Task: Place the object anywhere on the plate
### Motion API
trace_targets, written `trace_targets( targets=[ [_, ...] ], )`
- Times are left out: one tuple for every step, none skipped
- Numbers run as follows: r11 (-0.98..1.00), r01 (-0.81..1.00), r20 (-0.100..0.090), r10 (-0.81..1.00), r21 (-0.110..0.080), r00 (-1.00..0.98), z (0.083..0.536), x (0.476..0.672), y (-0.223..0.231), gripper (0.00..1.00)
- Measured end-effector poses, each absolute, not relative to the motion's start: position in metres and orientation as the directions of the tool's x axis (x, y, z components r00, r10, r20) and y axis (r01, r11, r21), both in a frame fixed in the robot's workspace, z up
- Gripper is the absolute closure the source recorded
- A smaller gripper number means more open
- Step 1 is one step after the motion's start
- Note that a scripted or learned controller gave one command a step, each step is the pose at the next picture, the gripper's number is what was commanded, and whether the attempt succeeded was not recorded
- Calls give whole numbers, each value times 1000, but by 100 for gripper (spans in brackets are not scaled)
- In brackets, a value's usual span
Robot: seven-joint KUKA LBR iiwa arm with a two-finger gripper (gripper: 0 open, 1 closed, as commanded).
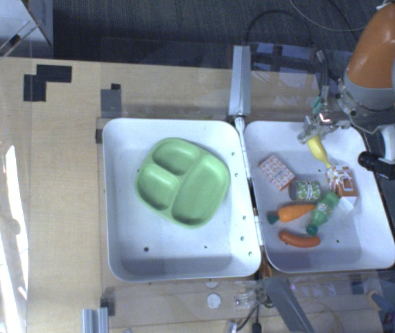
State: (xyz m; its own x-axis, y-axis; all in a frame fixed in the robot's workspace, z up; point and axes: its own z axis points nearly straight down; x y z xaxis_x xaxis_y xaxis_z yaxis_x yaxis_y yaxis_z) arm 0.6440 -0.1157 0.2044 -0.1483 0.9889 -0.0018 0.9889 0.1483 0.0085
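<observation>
The green three-compartment plate (182, 181) lies in the left bin (118, 207) with nothing on it. My gripper (313, 135) hangs over the far part of the right bin (374, 245), well to the right of the plate. A small yellow banana (318, 148) slants down from between its fingertips, so the fingers look shut on its upper end.
Loose in the right bin lie a pink checkered packet (276, 172), a green can (305, 189), an orange-and-white carton (341, 180), a carrot (296, 213), a green bottle (322, 212) and a red sausage (299, 239). A metal divider (239, 89) stands between the bins at the back.
</observation>
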Motion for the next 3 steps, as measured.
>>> trace_targets(
  targets=[
    [236,972,-1,972,6,-236,186,653,-29,100],
    [310,951,0,951,6,-310,186,616,54,100],
    [310,951,0,951,6,-310,186,616,54,0]
  ],
)
